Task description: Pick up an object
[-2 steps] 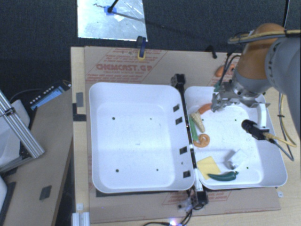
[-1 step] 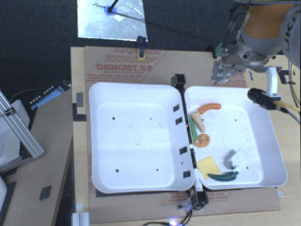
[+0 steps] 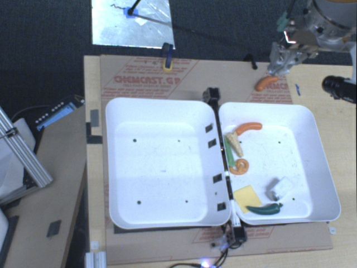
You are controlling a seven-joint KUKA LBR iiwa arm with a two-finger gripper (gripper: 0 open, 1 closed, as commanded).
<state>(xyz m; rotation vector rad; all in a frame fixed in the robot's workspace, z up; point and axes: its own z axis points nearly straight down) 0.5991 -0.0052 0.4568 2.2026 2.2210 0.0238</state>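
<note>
- My gripper [image 3: 280, 66] is up high, past the far rim of the right bin [image 3: 312, 121], over the bench.
- Orange sausage-shaped piece [image 3: 266, 83] sits just below my fingertips, clamped at its upper end, so I'm grasping it.
- Another orange sausage [image 3: 248, 128], corn cob [image 3: 234, 144], yellow block [image 3: 247, 196] and green pepper [image 3: 265, 209] lie in the right bin, well apart from the gripper.
</note>
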